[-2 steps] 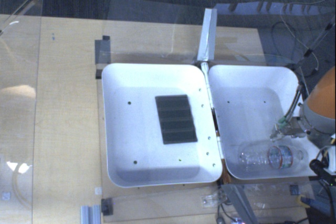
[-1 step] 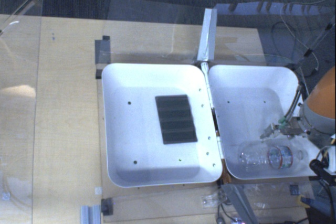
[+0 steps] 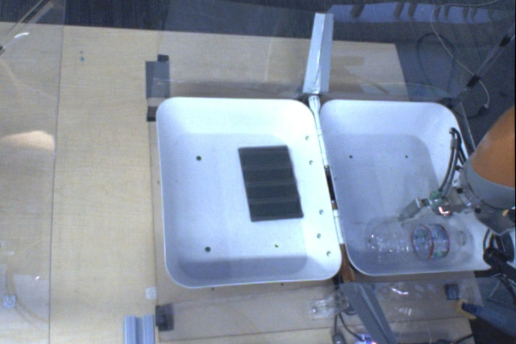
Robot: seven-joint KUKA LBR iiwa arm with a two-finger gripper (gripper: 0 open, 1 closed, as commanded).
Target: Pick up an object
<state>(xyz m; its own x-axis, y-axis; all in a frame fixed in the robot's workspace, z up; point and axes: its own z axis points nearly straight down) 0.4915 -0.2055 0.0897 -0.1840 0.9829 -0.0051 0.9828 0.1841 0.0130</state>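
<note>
Wooden bench with two white bins side by side. In the right bin, near its front edge, a clear bottle on its side, just below the gripper; open or closed, cannot tell. In the left bin, a dark ridged block.

The wooden bench carries two shallow white bins side by side, touching along their inner edges. The left bin has small dark holes near its corners. The right bin stands at the bench's right edge. A grey metal bar lies on the bench at the far edge, pointing to the place where the bins meet. Small dark brackets sit at the left bin's far left corner.
</note>
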